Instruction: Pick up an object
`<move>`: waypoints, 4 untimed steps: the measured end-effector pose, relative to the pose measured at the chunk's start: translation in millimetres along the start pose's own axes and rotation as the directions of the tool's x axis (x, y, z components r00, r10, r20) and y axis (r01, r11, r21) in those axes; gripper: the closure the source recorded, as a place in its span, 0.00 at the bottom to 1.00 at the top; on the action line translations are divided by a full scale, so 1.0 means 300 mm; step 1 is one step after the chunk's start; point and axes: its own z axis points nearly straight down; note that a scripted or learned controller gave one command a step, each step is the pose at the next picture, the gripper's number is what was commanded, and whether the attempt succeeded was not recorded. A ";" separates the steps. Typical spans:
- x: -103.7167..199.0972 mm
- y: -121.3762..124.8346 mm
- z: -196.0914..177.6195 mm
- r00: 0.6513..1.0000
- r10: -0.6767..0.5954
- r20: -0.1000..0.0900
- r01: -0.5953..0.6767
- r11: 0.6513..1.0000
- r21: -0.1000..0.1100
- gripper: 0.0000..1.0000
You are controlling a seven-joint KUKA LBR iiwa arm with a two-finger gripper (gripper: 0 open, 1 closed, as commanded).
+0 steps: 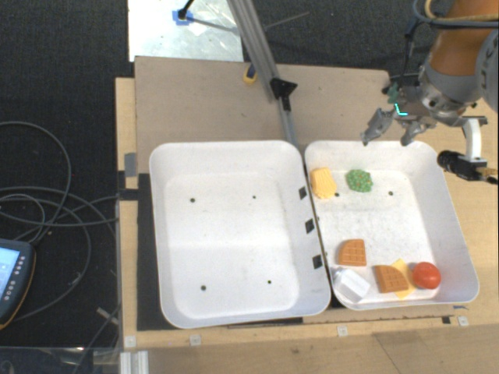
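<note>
My gripper [392, 131] hangs above the far rim of the right bin [448, 209], its two fingers spread open with nothing between them. Below and to its left inside that bin lie a green broccoli-like piece [359, 180] and a yellow block [323, 183]. Near the bin's front sit an orange waffle piece [352, 252], a brown toast piece [387, 277] on a yellow wedge, a red tomato [426, 274] and a white block [352, 284].
The left bin [168, 232] stands beside the right one, joined by black clips [309, 226]. A grey pole [261, 45] slants across the far side of the bench. Cables and a tablet [12, 279] lie off the left edge.
</note>
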 end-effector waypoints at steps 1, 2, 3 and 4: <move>0.000 0.002 -0.008 1.000 -0.002 0.002 0.002 1.000 -0.003 0.00; 0.004 0.021 0.134 1.000 -0.001 0.001 0.001 1.000 0.000 0.00; 0.003 0.015 0.343 1.000 0.001 0.001 -0.001 1.000 0.002 0.00; 0.006 0.014 0.495 1.000 0.000 0.001 0.000 1.000 0.000 0.00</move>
